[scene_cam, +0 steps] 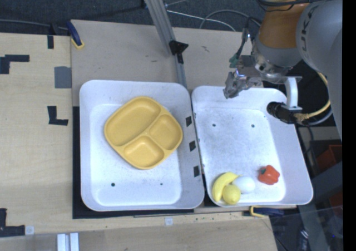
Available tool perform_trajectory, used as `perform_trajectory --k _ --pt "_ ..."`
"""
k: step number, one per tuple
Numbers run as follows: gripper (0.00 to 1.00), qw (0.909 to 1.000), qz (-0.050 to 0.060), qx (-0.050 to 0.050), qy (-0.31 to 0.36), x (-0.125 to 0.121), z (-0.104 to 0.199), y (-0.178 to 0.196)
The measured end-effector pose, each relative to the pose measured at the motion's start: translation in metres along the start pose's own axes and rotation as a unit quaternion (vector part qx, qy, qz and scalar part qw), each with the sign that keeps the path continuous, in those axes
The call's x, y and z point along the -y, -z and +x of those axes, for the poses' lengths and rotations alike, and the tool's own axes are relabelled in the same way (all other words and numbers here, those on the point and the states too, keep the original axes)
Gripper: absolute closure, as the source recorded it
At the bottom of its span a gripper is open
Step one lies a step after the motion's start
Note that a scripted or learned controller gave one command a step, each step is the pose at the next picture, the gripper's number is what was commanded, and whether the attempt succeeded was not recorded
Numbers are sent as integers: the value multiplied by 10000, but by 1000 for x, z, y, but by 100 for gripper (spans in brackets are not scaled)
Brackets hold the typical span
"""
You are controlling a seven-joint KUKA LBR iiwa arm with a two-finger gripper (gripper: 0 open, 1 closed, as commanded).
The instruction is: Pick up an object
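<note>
The grey arm with orange band [289, 16] reaches over the right shallow white bin [289, 149]; its two-finger gripper [232, 89] hangs above the bin's far left corner. Finger state cannot be told. The left shallow white bin [92, 149] contains a yellow three-compartment plastic tray [143, 132]. In the right bin's near corner lie a curved yellow banana [222, 184], a yellow lemon [232, 194], a white egg-shaped object [245, 184] and a red pepper-like object [268, 175].

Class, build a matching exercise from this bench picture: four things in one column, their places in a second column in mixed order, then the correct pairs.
Things
1. yellow three-compartment plastic tray
2. small red pepper-shaped toy
3. yellow banana toy
4. two-finger gripper

Places
A. over the right bin's far rim
B. middle of the left bin
C. right bin's near edge, beside the white egg
D. right bin's near right corner

Pairs: 1-B, 2-D, 3-C, 4-A
</note>
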State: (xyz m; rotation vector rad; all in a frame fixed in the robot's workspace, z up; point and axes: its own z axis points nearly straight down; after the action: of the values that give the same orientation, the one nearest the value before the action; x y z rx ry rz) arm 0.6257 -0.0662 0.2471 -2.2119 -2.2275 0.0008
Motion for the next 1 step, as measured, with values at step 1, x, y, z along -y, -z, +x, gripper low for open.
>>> perform_trajectory --k 1 --pt "100 10000 -7 -3 2 -6 58 5"
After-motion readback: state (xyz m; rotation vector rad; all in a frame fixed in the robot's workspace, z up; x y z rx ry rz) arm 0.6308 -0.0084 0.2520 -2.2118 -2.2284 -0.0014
